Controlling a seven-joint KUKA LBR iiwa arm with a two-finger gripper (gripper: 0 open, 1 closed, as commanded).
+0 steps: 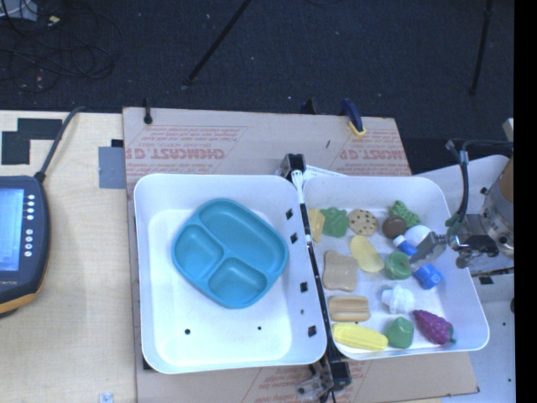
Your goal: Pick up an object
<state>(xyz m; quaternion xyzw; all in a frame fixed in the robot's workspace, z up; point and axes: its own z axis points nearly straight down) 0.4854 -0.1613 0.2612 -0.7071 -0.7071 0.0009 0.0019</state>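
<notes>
Toys crowded the right bin (pixel 457 204), and our gripper (pixel 430 247) hung near that bin's right wall, over a cluster of a blue-and-white piece (pixel 409 240), a green round piece (pixel 398 265) and a small blue block (pixel 428 276). We could not tell from this slanted view whether the jaws stood open or closed, nor whether anything sat between them, so we judged the pick as not yet secured. The closest candidates were those three, lying touching or just beside one another, which made a clean grasp awkward. To do this step well, we thought the arm should centre on one piece alone, most likely the blue block at the cluster's outer side, come straight down, and close only once both sides of it were clear of its neighbours. Further along the bin lay a purple grape bunch (pixel 433 327) and a yellow corn cob (pixel 361 337) near the front edge, easier and more isolated targets. A teal divided plate (pixel 229 252) sat in the left bin (pixel 159 225).
</notes>
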